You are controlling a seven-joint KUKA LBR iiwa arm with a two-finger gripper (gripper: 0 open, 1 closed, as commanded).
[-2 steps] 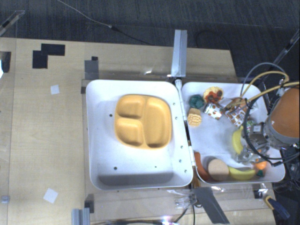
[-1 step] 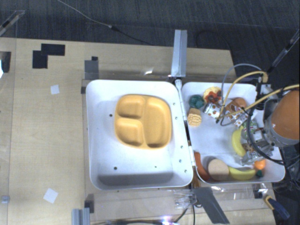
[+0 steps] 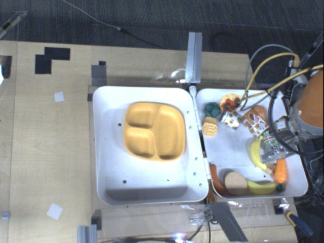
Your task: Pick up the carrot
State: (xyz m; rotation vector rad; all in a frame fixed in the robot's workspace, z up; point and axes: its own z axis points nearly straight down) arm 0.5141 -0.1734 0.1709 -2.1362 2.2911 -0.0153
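Bench: pale wooden surface (image 3: 45,151) bearing two shallow white bins side by side, with black marks toward 10 o'clock.
Left bin: white tray (image 3: 109,151) holding a yellow sectioned plate (image 3: 154,130) with three compartments, set slightly toward 12 o'clock of the bin's middle.
Right bin: white tray (image 3: 230,148) crowded with toy food along its 12 o'clock, 3 o'clock and 6 o'clock sides.
Carrot: orange carrot (image 3: 280,170) in the right bin toward 4 o'clock, standing roughly on end in the view, close to the bin's outer wall.
Arm: grey arm with orange band (image 3: 309,101) entering at 3 o'clock, cables looping above it.
Gripper: gripper (image 3: 273,150) poised directly at 12 o'clock of the carrot, touching or almost touching its upper end; cables and clutter obscure the claw, so how wide it stands, and whether it has hold of anything, cannot be told.
Bananas: one banana (image 3: 255,156) curving just at 9 o'clock of the gripper; another banana (image 3: 262,187) lying along the 6 o'clock wall, its tip beside the carrot's lower end.
Other items: corn cob (image 3: 210,127) and a dark green piece (image 3: 212,109) near the divider at 11 o'clock; a beige rounded item (image 3: 235,181) at 7 o'clock.
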